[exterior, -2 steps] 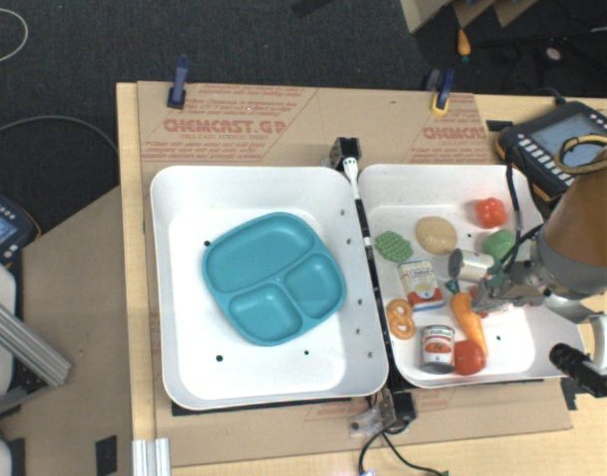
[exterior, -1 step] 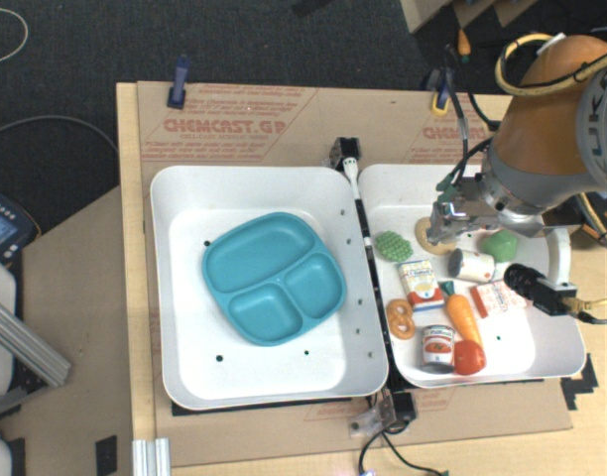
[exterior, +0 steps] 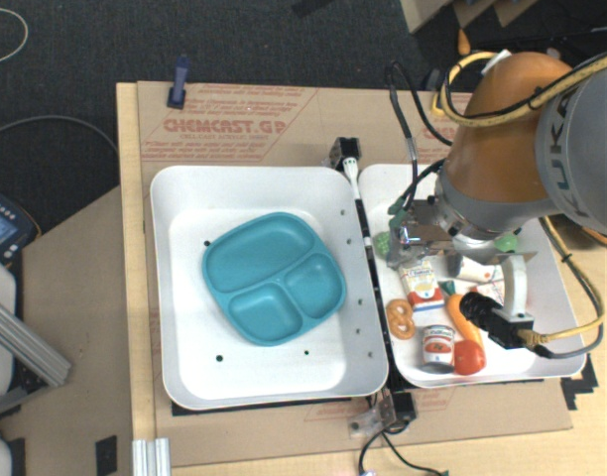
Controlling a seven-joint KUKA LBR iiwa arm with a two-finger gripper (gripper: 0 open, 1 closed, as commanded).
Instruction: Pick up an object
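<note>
Arm reaching down into the cluttered right bin (exterior: 551, 266)
The claw (exterior: 415, 238) hung over the toys; its state could not be told; next, a descent onto the pretzel (exterior: 400, 317).

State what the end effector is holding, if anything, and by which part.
It cannot be told. The end effector is low over the right bin's clutter, and the arm's wrist hides whatever may be gripped.

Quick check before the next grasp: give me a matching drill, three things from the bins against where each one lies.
Things:
1. teal three-section plastic plate
2. small brown pretzel
3. small can with a red label

Places:
A. right bin, by its left wall
B. left bin, near the middle
C. right bin, near its front edge

Pairs: 1-B, 2-A, 3-C
</note>
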